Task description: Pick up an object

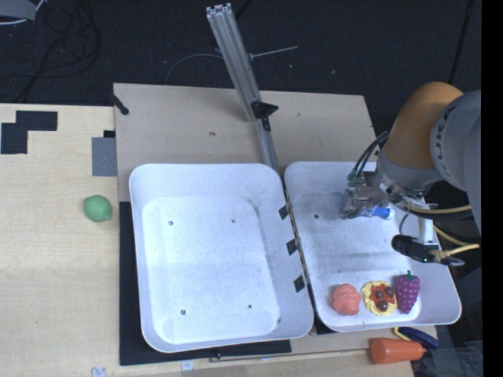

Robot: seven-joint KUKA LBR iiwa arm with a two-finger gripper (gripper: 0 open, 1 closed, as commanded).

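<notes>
knobbly purple grapes (407,291) (plastic) beside round pizza (380,297)

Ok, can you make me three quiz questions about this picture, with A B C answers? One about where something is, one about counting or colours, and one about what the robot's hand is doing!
1. Where is the green ball?
A. in the left bin
B. on the bench, left of both bins
C. in the right bin

2. How many toys lie in the right bin?
A. three
B. one
C. five

3. The gripper is
A. over the left bin
B. over the green ball
C. over the right bin's far part, away from the toys

Answers: 1 B, it sits outside the bins. 2 A, a pink lump, a yellow piece, purple grapes. 3 C, the toys lie along the near edge.
</notes>
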